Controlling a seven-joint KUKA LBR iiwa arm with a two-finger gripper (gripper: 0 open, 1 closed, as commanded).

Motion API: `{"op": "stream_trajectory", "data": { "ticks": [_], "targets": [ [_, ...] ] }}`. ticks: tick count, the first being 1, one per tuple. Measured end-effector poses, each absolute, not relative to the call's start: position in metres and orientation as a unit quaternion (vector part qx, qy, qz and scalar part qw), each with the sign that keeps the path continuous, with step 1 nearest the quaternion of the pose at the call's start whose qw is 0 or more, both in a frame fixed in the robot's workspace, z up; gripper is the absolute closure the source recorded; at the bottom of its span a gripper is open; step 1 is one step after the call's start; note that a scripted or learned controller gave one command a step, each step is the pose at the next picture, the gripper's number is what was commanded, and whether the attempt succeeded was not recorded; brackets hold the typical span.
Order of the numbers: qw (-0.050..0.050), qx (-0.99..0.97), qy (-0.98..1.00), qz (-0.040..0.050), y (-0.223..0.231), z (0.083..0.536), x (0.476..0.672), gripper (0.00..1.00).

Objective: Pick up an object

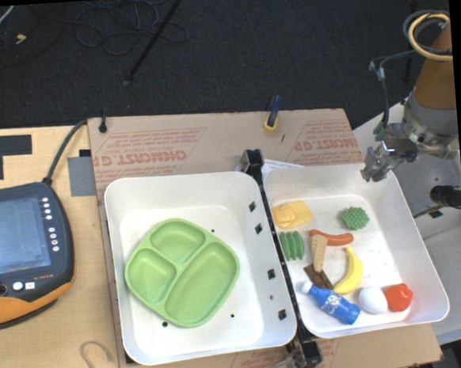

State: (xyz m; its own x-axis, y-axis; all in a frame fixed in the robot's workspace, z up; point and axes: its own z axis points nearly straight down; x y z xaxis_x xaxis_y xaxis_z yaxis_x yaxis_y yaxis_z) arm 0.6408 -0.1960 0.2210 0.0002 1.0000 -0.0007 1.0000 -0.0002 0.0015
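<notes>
With the left bin (pixel 137 202) holding only a green divided plate (pixel 182 272) and the toys crowded in the right bin (pixel 413 228), steer the gripper (pixel 377 162), grip state indeterminable, to an isolated item such as the green ball (pixel 355 218); the cardboard's inverted print is unreadable.

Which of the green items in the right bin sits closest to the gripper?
The round bumpy green piece, at the right of the bin, below the gripper; the flat green pods lie by the divider.
</notes>
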Motion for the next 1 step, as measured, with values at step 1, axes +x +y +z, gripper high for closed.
{"op": "stream_trajectory", "data": {
  "ticks": [1],
  "targets": [
    [-0.002,0.706,0.708,-0.0006,-0.1371,0.2282,0.6266,1.0]
  ]
}}
